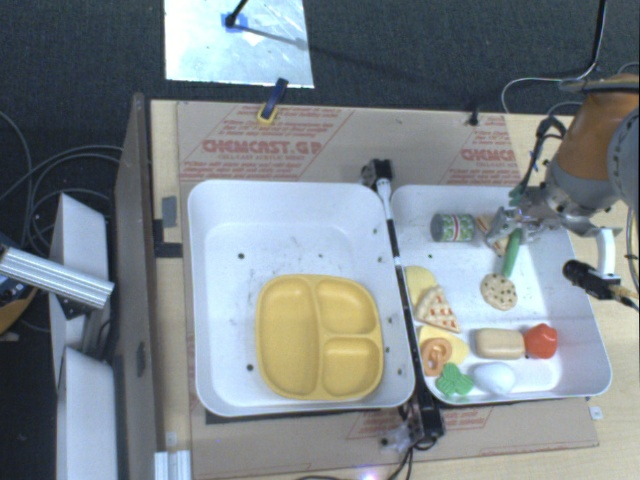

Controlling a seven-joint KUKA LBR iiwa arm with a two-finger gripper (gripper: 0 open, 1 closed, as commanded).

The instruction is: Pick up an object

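step: reach/descent over right bin [585, 363] | gripper [512, 230] above green stick [511, 255], finger state can't tell | next: settle on stick, pinch, lift | cookie [498, 291] just beside

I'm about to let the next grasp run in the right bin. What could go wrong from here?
1. The gripper sits over a green stick-like piece, with a cookie and a can close by. A slightly off descent could nudge those away.
2. The toys in the right bin lie packed near its front: bread roll, red piece, white egg. A grasp there may catch two, or push one against the wall.
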